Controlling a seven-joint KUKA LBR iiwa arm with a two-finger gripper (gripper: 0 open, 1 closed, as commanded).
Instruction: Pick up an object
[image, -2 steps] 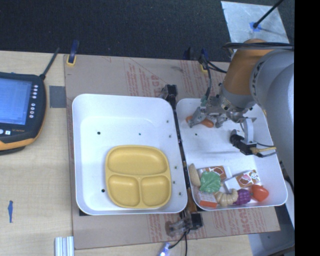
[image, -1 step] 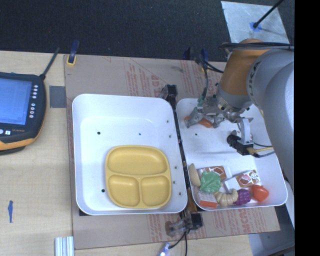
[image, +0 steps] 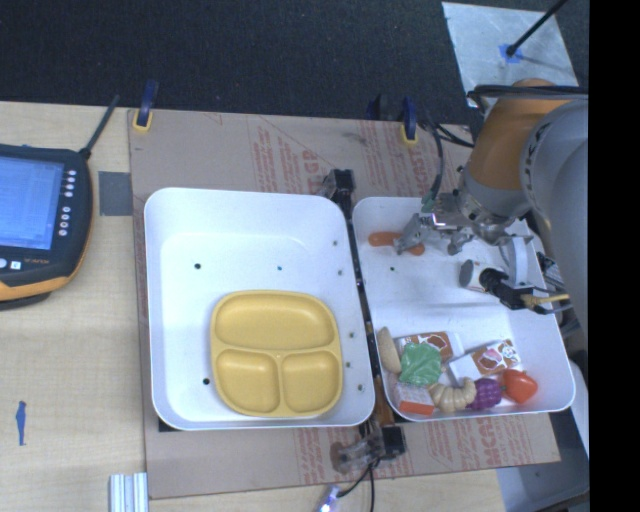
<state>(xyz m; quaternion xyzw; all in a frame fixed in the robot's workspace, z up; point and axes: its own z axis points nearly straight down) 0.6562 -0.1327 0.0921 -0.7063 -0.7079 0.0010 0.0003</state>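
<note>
The gripper hangs low in the right bin, touching an orange carrot; its grip cannot be told.

The arm is cut off at the right, its grey body blurred. The gripper, over the right bin's far end, is too small to tell how its fingers stand. An orange item lies partly hidden beside it. At left, a tablet runs off the picture's edge.
</note>
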